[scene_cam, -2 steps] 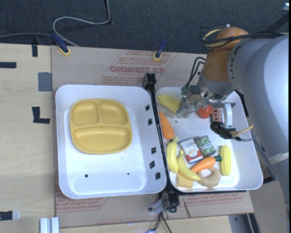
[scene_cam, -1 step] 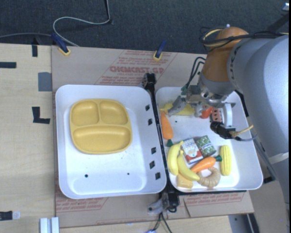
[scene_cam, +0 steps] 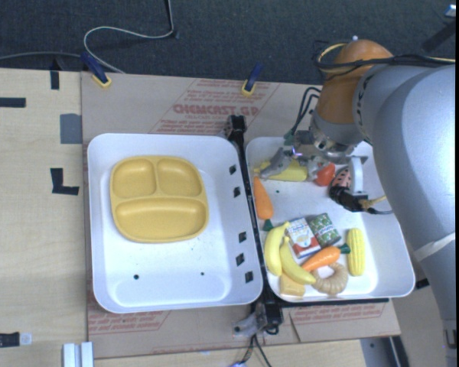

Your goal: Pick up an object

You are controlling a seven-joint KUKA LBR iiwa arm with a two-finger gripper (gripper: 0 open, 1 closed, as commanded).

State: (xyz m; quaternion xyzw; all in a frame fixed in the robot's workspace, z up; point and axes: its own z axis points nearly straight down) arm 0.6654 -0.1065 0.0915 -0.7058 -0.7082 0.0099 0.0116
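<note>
My gripper (scene_cam: 278, 164) is low over the far left corner of the right bin (scene_cam: 390, 281), under the grey arm with its orange band. It hovers right at a yellow item (scene_cam: 292, 174) lying there. An orange carrot (scene_cam: 262, 198) lies just below it along the bin's left wall. A red item (scene_cam: 325, 175) sits to the right of the yellow one. Nothing is visibly held.
The near half of the right bin holds a banana (scene_cam: 275, 252), two small boxes (scene_cam: 303, 237), a corn cob (scene_cam: 356, 251), a small carrot (scene_cam: 321, 258) and other toy food. In the left bin (scene_cam: 115, 281) rests a yellow divided plate (scene_cam: 159, 198). The arm covers the right side.
</note>
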